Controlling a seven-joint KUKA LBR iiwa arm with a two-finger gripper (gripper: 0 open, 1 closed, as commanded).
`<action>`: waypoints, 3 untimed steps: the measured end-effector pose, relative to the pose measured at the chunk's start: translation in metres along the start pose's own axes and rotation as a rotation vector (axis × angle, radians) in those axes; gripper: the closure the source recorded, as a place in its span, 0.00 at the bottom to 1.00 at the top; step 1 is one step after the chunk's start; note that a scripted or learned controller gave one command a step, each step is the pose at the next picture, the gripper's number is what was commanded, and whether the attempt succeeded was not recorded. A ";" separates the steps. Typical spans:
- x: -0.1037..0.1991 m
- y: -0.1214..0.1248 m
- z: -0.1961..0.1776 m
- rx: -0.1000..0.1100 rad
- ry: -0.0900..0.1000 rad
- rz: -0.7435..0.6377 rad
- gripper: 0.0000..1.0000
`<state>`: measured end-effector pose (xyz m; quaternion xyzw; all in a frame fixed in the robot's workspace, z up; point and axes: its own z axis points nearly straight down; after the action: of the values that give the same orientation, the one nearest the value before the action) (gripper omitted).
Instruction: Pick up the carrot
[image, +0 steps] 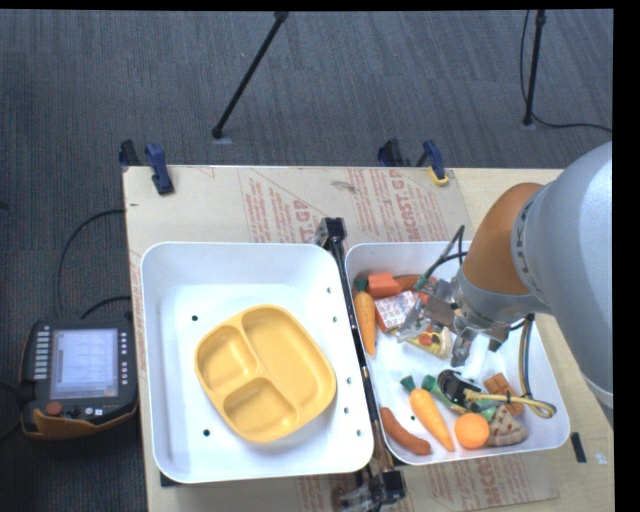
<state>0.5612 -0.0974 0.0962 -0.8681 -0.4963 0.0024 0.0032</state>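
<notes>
Two carrots lie in the right bin (556, 400). One carrot (431, 418) with a green top lies slantwise near the bin's front, between a sausage and an orange. A second carrot (366, 322) lies along the bin's left wall. My gripper (467, 360) hangs over the middle of the right bin, pointing down among the toy foods. It is just up and to the right of the green-topped carrot, and no carrot is lifted by it. The grey wrist with its orange band (500, 260) hides part of the bin's far right.
The left bin (160, 300) holds a yellow divided plate (263, 372). Around the carrots lie a sausage (404, 432), an orange (471, 431), a pizza slice (508, 428), a red packet (396, 310) and several other toy foods. A teach pendant (80, 375) sits left of the bench.
</notes>
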 end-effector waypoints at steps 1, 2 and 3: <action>-0.038 -0.030 0.010 -0.004 0.001 0.003 0.00; 0.028 0.021 0.009 -0.005 0.001 0.071 0.00; 0.028 0.020 -0.001 -0.001 -0.001 0.067 1.00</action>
<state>0.5930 -0.0836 0.0966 -0.8843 -0.4670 0.0027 0.0027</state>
